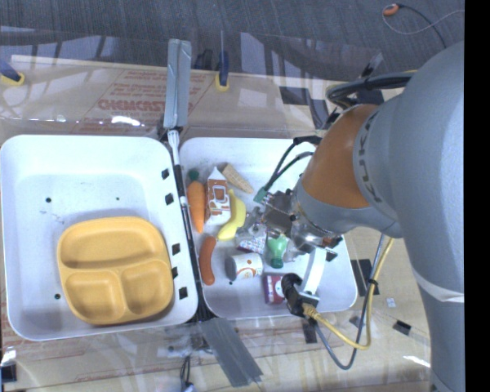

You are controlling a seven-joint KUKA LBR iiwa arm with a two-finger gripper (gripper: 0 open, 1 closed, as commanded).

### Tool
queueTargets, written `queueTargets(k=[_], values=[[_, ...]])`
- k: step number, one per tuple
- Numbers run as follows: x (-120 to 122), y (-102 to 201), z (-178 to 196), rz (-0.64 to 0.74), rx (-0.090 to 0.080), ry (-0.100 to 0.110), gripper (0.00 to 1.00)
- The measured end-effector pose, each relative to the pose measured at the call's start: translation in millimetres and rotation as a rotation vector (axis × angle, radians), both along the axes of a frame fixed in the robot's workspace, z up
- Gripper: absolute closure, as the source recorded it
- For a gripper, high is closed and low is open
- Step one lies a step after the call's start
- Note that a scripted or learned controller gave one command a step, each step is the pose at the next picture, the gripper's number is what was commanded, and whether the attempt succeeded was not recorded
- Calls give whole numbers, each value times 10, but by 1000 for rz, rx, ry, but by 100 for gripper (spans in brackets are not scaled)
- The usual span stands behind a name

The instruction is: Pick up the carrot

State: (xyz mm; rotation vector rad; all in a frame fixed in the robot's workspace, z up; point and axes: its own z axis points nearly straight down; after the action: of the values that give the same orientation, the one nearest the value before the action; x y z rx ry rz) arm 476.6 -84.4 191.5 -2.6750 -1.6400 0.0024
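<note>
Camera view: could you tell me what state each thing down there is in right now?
carrot: lying in the right bin by its left wall, not held.
hot dog: lying just below the carrot.
banana: lying among the other food.
yellow tray: flat in the left bin, its compartments bare.
gripper: low over the clutter.

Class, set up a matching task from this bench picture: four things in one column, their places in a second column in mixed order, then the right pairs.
Things:
1. yellow divided tray
2. carrot
3. banana
4. gripper

Places:
A. right bin, by its left wall
B. left bin
C. above the right bin's clutter
D. right bin, right of the small carton

Pairs: 1-B, 2-A, 3-D, 4-C
</note>
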Motion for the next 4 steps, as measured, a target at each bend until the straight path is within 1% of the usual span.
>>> queueTargets(k=[1,2,3,4], values=[[-10,-89,-1008,122,1,1,0],[356,-237,-1003,200,1,1,0],[57,-230,-959,-252,-3,-19,0],[118,-121,-916,-565,6,-34,0]])
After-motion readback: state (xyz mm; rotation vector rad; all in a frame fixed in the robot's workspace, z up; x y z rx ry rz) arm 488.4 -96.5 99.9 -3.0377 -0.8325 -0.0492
